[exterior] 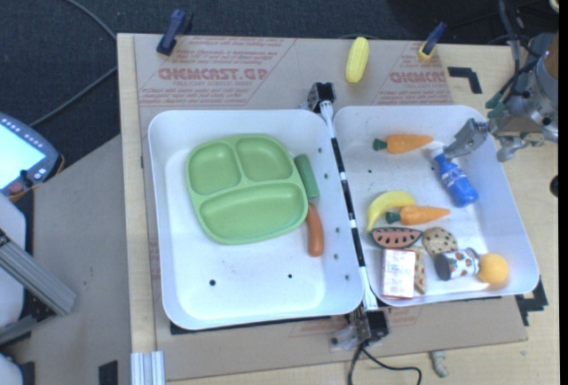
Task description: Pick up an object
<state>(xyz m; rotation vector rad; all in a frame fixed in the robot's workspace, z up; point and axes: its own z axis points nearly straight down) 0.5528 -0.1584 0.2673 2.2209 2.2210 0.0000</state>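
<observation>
The end effector (475, 137) is seen at the upper right of the right white plastic bin (524, 237), just beside the top of the blue plastic bottle (455, 180); whether it is spread or closed cannot be told. Nothing is seen between its fingers. The bottle lies tilted, and it may be rolled or pushed aside if it is met off-centre. The orange toy carrot (404, 143) lies near and could be nudged towards the bin wall.
</observation>
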